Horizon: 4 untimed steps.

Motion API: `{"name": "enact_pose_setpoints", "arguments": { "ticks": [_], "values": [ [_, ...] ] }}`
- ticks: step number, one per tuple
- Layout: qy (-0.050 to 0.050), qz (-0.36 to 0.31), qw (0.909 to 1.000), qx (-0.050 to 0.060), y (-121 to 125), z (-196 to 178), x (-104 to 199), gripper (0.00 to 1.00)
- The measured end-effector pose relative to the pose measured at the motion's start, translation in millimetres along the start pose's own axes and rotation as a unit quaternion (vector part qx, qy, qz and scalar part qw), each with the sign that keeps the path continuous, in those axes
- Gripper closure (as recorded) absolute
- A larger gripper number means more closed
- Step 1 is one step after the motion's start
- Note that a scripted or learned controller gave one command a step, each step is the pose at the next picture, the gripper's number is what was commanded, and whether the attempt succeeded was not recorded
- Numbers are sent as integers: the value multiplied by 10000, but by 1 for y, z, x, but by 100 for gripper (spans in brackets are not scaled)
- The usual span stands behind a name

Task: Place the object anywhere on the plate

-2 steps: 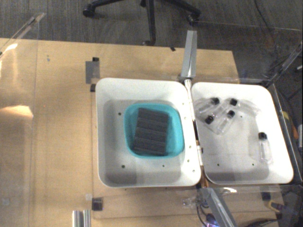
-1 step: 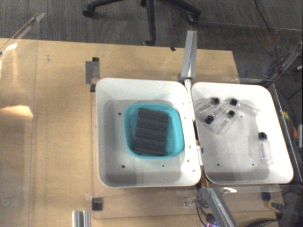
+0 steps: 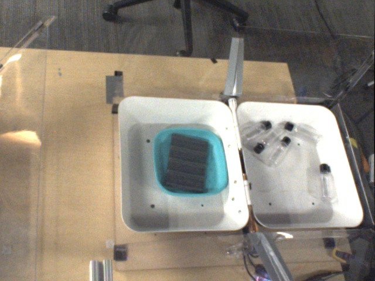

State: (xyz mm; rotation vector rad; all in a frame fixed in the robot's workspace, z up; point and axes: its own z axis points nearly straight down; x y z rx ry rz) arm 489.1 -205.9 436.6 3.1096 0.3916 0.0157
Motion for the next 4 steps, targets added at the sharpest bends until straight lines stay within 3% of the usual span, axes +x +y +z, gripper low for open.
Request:
{"name": "enact_pose_setpoints", "arguments": {
  "ticks": [4],
  "values": [
    [-4, 197, 9998, 2, 0, 0, 0, 0]
  ]
}}
